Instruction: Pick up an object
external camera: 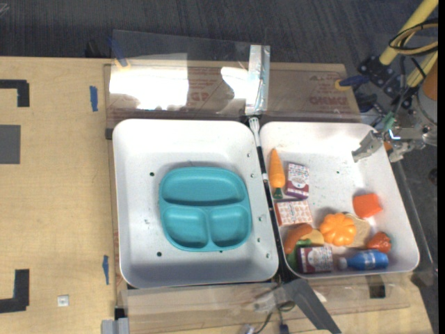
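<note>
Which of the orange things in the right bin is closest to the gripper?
The small orange block, alone near the bin's right wall; the carrot and pumpkin lie farther from the gripper.

one fixed camera looks down slantwise on both bins (132, 186).

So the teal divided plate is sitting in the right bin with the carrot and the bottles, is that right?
Not quite. The camera view shows the teal divided plate lying alone in the left bin. The carrot and the bottles are in the right bin.
</note>
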Motion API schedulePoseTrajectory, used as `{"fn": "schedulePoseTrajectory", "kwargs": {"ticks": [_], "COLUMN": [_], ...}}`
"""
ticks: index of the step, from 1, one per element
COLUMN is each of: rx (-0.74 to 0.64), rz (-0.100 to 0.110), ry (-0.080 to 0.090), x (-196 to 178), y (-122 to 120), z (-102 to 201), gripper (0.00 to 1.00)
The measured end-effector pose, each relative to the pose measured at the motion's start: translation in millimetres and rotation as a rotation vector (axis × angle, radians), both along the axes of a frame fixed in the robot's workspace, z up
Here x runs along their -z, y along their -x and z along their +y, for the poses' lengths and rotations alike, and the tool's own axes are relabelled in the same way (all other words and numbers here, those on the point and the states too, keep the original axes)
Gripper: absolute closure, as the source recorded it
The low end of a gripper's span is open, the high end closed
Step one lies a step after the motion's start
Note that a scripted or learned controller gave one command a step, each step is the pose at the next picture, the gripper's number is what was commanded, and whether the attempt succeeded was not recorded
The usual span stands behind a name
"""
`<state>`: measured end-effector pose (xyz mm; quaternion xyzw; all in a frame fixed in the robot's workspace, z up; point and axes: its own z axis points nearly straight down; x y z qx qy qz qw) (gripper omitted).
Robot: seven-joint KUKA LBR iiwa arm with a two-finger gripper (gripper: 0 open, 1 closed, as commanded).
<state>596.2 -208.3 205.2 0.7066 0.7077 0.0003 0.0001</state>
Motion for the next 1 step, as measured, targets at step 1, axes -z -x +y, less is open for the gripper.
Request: {"fn": "schedulePoseTrajectory", "kwargs": {"ticks": [1], "rx": [0.044], "rz": [-0.008], "ry": [0.001], "x": [116.5], "y": [-57.4], "z": [87.3], "gripper": [0.00]}}
